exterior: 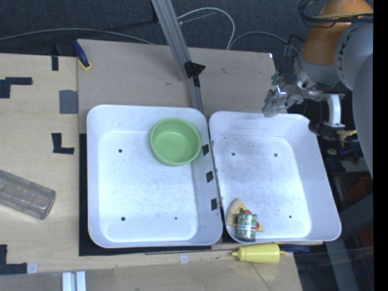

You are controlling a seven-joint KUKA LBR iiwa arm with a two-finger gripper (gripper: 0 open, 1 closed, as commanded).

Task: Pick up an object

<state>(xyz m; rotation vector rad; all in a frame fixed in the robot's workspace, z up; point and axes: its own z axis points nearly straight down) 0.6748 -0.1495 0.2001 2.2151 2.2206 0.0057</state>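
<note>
Green bowl (175, 141) in left white bin (103, 180), small can (245, 226) in right; jaws' (271, 105) opening indiscernible.

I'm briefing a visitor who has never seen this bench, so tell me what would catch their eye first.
The green bowl stands out most, sitting in the left bin near its far right corner. Next comes the small can with a scrap of wrapper at the near left corner of the right bin, with a yellow bottle lying just outside that bin's near rim. The tool hangs over the right bin's far edge, with the arm's orange band above it.
</note>
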